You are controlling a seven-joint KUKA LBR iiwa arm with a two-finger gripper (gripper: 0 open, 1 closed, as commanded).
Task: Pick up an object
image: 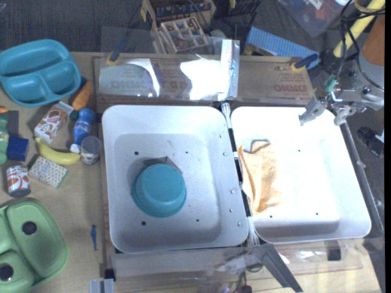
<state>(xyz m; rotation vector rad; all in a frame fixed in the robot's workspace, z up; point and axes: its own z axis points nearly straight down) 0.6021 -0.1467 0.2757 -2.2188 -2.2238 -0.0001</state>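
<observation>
A teal bowl (pixel 159 190) lies upside down in the middle of the left bin (pixel 116 133). A crumpled orange cloth (pixel 261 174) lies against the left wall of the right bin (pixel 342 182). My gripper (pixel 322 116) hangs over the far right corner of the right bin, well away from the cloth. Its fingers (pixel 307 114) are spread open with nothing between them.
Left of the bins lie a banana (pixel 56 153), a blue bottle (pixel 80 127), a small can (pixel 90 149), a carton (pixel 51 124), a teal divided tray (pixel 38 71) and a green dish (pixel 27 249). Cardboard and foil (pixel 208 75) stand behind the bins.
</observation>
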